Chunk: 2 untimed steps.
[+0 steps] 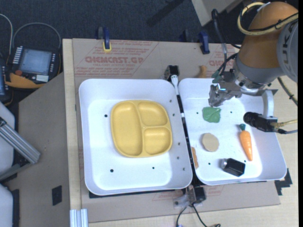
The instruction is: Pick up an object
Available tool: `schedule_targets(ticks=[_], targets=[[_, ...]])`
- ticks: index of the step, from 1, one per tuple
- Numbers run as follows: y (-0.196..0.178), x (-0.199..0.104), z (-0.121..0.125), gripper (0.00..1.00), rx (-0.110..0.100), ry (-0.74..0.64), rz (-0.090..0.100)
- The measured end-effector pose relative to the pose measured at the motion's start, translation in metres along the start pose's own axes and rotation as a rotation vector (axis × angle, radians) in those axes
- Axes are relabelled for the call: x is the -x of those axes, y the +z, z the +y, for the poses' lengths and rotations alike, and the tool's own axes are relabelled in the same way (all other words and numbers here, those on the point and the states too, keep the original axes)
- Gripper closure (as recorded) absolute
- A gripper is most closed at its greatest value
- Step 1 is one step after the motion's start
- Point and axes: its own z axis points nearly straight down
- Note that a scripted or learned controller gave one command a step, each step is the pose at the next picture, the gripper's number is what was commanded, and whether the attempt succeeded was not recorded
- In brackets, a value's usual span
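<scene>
Objects for picking lie in the right bin (270, 171): a green leafy piece (211, 115) near its middle, a tan round disc (210, 142) just below that, a toy carrot (246, 145) to the right, and a small black block (233, 166) near the front rim. The gripper (216, 100) hangs directly above the green piece, its tips at or almost at the top edge of the piece; whether its pincer is wide or narrow cannot be told from this slanted view, and nothing is seen held between the tips. To do the step well, the arm would likely need to centre over the green piece, descend until the tips straddle its thin body rather than press on top, close firmly, and lift straight up, clear of the disc. The piece looks flat and soft, so a shallow grasp may slip. The left bin (94, 141) holds a yellow divided plate (140, 127). Red print on the board (142, 60) behind reads roughly "CHEMCAST", repeated; the rest is unclear.
</scene>
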Motion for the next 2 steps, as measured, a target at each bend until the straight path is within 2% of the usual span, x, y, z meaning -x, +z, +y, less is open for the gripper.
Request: schedule_targets(ticks=[2], targets=[[-0.005, -0.117, -0.029, 1.0, -0.001, -0.002, 0.0]])
